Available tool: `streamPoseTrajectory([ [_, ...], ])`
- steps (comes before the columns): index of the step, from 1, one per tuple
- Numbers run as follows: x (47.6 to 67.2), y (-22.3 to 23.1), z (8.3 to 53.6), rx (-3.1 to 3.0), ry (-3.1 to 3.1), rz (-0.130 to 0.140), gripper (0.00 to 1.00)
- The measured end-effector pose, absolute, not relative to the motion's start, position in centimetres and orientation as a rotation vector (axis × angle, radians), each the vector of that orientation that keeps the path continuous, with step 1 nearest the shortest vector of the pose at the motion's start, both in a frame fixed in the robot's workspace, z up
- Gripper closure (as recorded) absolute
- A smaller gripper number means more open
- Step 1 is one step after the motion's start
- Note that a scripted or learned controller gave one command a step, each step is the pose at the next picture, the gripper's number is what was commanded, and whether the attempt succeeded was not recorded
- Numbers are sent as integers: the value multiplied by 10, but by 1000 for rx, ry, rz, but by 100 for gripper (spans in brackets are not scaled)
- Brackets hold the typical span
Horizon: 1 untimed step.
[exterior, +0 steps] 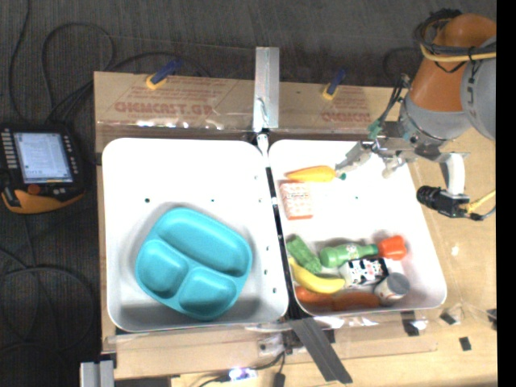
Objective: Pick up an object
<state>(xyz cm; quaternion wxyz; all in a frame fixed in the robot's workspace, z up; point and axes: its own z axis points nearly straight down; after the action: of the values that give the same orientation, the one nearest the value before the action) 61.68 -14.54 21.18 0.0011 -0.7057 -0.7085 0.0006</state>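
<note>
A grey pendant (36,161) lies far left beside the surface. The left bin (129,160) holds a blue divided plate (193,262). In the right bin (403,208), an orange carrot (311,174) lies at the upper left, its tip just beside the tool (348,166), apart from it. Whether the tool is open I cannot tell. A banana (314,280) and green bottle (347,255) crowd the near edge.
</note>
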Motion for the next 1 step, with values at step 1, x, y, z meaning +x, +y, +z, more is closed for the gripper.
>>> streamPoseTrajectory([
  [1, 657, -104, 109, -2037, -2393, 1, 0],
])
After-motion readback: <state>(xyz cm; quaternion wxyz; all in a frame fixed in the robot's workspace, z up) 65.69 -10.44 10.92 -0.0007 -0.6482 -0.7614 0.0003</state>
